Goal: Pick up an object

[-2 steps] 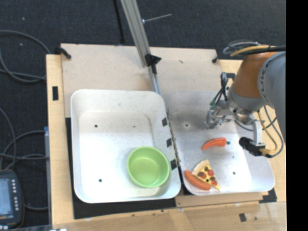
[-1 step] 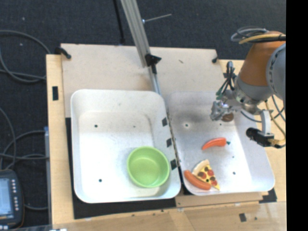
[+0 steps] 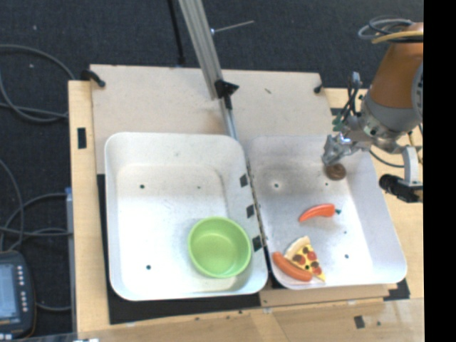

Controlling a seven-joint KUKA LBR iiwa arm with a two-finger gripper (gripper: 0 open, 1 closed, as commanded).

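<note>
Gripper (image 3: 335, 153) low over right bin's (image 3: 370, 262) far edge, just above brown disc (image 3: 335, 170); grip state unclear. Chili (image 3: 317, 211), pizza (image 3: 305, 254), sausage (image 3: 291, 267) toward near edge. Green bowl (image 3: 219, 246) in left bin's (image 3: 128, 191) near-right corner.

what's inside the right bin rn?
In the right bin: a red chili pepper, a pizza slice, a hot dog at the near edge, and a small brown round object directly below the gripper. The gripper covers whatever lies beneath it.
</note>
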